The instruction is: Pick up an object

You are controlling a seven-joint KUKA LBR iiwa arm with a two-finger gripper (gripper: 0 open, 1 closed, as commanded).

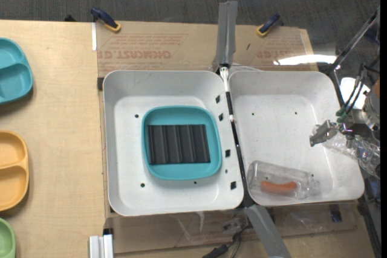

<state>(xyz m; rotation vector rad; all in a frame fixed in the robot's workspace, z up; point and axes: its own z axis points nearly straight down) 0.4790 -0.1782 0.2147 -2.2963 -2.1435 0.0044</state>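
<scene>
A clear plastic packet (282, 180) with an orange-red stick inside lies flat near the front wall of the right bin (284, 99). In the left bin (121, 130) sits a teal tray (180, 143) with a dark ribbed insert. My gripper (323, 133) hangs over the right side of the right bin, up and to the right of the packet and apart from it. Crinkled clear plastic (360, 151) shows just right of the gripper at the bin's right wall; whether it is held is unclear.
On the bench to the left lie a teal divided plate (13, 78), an orange one (12, 171) and a green one (5, 240). Cardboard (163, 51) behind the bins is held by two clamps (106, 20) (268, 25). A grey bar (227, 33) runs between the bins.
</scene>
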